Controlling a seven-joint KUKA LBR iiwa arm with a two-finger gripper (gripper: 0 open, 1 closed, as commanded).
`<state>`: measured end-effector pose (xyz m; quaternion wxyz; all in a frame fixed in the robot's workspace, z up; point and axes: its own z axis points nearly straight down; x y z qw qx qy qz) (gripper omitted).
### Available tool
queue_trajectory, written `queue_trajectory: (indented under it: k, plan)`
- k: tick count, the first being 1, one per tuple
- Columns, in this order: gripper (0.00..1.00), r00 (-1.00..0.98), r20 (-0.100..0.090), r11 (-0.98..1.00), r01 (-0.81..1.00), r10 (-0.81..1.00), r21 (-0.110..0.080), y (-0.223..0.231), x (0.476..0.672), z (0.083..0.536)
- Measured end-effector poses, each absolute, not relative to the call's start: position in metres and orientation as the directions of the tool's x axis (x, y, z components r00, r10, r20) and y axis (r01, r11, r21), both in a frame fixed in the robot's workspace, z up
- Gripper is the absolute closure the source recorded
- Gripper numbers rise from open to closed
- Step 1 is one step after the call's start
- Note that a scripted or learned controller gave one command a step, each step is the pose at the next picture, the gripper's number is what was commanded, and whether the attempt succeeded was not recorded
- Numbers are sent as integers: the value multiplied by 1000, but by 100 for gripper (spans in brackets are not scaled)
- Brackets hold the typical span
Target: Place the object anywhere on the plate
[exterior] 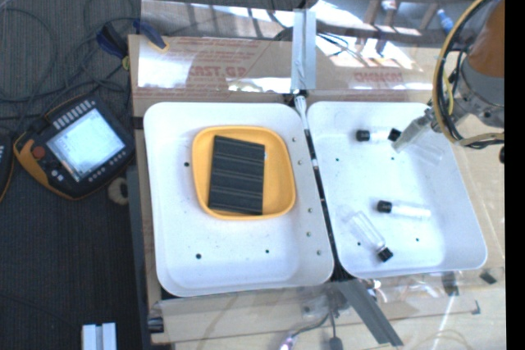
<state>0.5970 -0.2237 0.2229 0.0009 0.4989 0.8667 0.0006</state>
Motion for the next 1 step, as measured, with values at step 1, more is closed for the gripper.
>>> queue_trajectory:
  k: [1]
  plan:
    - [0,-502,-1,502,865,865,2,-224,597,223]
